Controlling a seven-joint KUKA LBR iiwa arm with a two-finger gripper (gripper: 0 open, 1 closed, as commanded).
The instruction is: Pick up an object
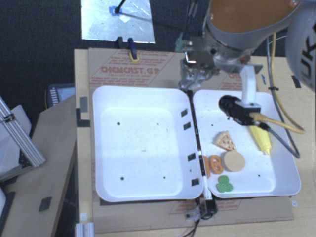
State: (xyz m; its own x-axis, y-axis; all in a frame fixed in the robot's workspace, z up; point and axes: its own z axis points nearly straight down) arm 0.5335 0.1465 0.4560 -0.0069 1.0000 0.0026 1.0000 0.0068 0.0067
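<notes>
We judge the approach step in hand: the tool [193, 78] hangs at upper centre, whether clenched we cannot tell. The yellow triangular wedge [225, 141] lies lower right in the right white bin [284, 179]; next we must descend over it.

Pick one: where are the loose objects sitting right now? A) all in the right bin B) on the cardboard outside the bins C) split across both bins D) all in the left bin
A: the wedge, tan disc, orange pretzel, green piece and yellow object all lie inside the right bin.
</notes>
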